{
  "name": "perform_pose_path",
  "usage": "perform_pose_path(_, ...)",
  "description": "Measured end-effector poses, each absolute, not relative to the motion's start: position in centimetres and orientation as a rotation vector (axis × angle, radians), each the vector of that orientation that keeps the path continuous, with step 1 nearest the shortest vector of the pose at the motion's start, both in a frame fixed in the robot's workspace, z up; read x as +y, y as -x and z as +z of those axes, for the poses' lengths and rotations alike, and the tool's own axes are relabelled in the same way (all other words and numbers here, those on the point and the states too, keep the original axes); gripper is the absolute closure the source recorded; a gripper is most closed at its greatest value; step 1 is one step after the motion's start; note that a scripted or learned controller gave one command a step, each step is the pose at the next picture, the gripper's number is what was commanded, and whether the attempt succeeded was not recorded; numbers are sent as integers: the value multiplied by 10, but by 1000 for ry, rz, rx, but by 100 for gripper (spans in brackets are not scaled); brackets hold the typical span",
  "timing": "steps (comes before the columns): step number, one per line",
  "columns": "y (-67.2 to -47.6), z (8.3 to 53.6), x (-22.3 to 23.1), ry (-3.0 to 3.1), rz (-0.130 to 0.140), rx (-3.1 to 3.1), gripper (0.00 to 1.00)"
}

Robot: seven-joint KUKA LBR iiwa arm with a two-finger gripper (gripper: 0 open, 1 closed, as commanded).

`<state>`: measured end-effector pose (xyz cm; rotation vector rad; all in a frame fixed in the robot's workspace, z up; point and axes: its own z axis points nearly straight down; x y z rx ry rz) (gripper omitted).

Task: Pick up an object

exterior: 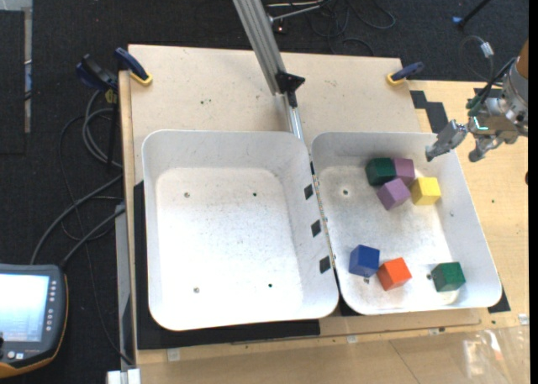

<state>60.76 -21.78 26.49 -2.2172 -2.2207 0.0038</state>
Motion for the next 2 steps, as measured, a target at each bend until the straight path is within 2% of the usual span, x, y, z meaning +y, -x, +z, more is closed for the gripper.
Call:
perform_pose_path(1,-608,268,-217,2218,1,-2226,0)
perform_pose_path(2,-609,223,-211,2215,4,-2224,0)
